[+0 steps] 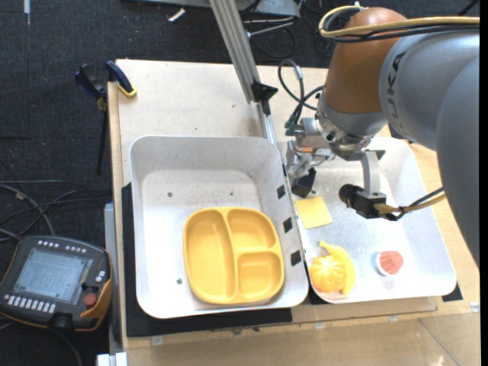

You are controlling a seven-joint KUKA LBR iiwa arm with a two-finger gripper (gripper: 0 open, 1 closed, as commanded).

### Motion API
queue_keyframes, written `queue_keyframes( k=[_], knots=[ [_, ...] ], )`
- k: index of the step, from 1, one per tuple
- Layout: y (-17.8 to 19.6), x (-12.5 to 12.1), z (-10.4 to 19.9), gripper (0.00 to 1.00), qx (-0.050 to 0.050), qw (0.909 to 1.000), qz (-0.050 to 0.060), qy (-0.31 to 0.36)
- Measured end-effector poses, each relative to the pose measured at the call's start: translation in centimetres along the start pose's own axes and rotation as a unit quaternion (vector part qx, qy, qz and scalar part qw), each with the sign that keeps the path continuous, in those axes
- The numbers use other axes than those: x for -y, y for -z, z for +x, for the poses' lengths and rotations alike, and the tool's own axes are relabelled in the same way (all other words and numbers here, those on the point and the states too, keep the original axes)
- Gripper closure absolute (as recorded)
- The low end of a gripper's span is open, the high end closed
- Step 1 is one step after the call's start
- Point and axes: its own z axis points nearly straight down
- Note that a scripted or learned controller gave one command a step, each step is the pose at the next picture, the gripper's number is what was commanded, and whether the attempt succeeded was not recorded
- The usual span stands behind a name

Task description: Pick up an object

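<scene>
Sitting far to the left of the gripper (303,175), down on the floor, was a grey control pad (53,280) with a screen. Closer, but also to its left, a yellow tray (232,255) with three parts lay flat in the left bin (152,174). The gripper hung low over the right bin (423,204), close to the wall where the two bins met. I could not tell from here how its grip stood. Just below it lay a flat yellow square (313,212), and I could not tell if they touched. Farther below, near the front edge, sat a yellow toy (333,271) with an orange spot. To the gripper's right and below lay a small red and white cup (390,263). The big grey arm (427,67) reached in from the right.
</scene>
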Motion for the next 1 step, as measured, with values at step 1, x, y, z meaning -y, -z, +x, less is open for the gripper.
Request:
queue_keyframes(
  k=[1],
  knots=[
    [0.39, -1.6, 4.71, 1.0, 0.0, 1.0, -0.002, 0.0]
  ],
)
